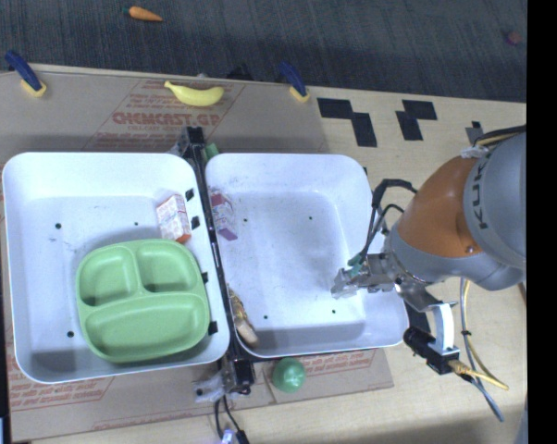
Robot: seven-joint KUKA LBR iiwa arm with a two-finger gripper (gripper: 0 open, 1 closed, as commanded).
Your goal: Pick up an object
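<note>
Objects for picking lie mostly along the divide between the two white bins: a small red and white carton (173, 216) sits in the left bin (29, 192) against its right wall, just above a green sectioned tray (144, 298) that fills that bin's lower half, while a small pink and white packet (222, 214) lies in the right bin (352, 176) at its left wall, near the top. Lower down the same wall of the right bin rests a tan, elongated item (241, 322), too small to identify. The middle of the right bin shows bare white floor. The pincer (345, 283) is over the right side of the right bin, near its lower right corner, at the end of the grey arm (501, 211) with its orange band, which comes in across the bin's right rim. Nothing can be seen between its fingers, and whether they are apart or closed cannot be told at this angle. It is well apart from the packet and the carton. Outside the bins, a green ball (289, 374) rests on the cardboard sheet just below the right bin, a yellow banana (194, 92) lies on the cardboard above the left bin, and a small orange item (145, 13) lies on the dark floor beyond the desk. Blue clamps (25, 72) grip the cardboard's top edge.
</note>
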